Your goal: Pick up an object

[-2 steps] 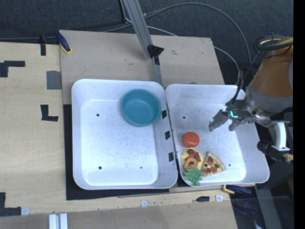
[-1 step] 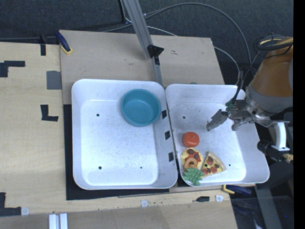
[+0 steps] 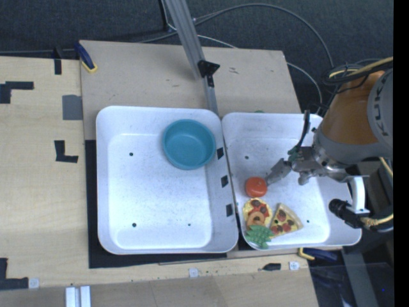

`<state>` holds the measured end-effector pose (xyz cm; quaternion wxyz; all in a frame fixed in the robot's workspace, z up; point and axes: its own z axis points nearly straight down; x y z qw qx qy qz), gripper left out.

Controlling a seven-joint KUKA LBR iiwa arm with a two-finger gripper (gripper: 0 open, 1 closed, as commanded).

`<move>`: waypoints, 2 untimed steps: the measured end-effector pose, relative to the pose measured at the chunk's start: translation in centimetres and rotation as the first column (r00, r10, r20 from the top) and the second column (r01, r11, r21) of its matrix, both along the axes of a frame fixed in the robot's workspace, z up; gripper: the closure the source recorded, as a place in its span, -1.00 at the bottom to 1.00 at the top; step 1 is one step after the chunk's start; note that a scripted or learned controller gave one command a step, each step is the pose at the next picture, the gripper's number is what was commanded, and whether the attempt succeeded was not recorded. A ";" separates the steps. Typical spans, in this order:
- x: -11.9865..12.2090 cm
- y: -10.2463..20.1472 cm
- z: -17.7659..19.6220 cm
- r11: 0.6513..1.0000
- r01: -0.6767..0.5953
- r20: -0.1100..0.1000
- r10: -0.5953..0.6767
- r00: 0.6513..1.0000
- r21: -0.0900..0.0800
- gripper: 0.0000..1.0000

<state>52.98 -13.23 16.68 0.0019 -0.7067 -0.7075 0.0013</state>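
A small red-orange ball [image 3: 256, 186] lies in the right bin [image 3: 255, 133], left of centre. Below it sit a round toy pizza piece [image 3: 257, 212], a pizza slice [image 3: 284, 220] and a green leafy toy [image 3: 259, 236] near the bin's front edge. A blue bowl [image 3: 188, 144] rests at the back right of the left bin [image 3: 128, 184]. My gripper [image 3: 289, 171] reaches in from the right and hangs over the right bin, its left finger [image 3: 276, 173] pointing down toward the red ball, just right of it. Nothing shows between its fingers.
A grey metal pole [image 3: 192, 43] slants down from the top to the seam between the bins. Black clips [image 3: 225, 181] sit along that seam. Cables [image 3: 275, 18] loop behind the right bin. The arm's orange band [image 3: 354, 114] looms at the right.
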 end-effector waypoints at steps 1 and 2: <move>0.7 0.1 -4.6 1.000 0.001 0.009 -0.001 1.000 -0.002 -1.00; 0.7 0.2 -4.9 1.000 0.000 0.010 0.000 1.000 -0.002 -1.00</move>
